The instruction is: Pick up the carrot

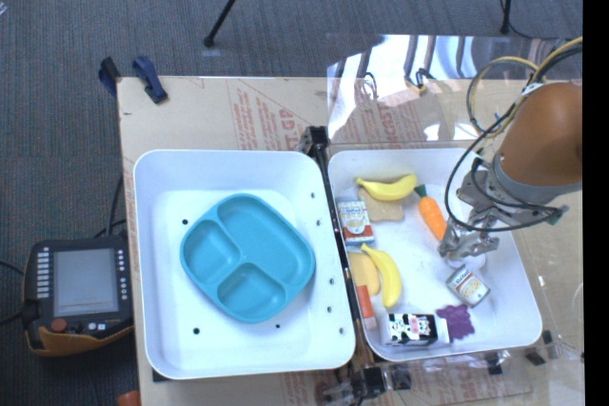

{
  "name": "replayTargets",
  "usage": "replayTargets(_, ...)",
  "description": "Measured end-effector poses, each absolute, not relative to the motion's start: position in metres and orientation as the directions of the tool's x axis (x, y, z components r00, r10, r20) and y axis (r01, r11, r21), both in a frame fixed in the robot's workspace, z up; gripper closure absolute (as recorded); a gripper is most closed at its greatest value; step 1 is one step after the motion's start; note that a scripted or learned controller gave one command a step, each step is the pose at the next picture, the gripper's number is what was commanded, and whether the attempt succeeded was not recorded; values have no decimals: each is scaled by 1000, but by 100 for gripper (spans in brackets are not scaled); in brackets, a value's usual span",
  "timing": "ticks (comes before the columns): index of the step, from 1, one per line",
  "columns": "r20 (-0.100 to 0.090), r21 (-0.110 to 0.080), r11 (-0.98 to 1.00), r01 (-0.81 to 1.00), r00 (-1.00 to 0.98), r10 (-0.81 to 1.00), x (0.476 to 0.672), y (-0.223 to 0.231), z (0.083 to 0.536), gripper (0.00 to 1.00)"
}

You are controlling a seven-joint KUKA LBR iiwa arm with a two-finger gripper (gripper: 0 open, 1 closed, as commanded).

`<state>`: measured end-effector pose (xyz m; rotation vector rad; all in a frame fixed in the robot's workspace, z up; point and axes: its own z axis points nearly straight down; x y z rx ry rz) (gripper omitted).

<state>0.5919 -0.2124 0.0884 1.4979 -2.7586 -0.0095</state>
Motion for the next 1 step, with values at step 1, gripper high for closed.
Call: replayTargets(1,-10,-3,804,-594,-804,-594,621,-150,171,100)
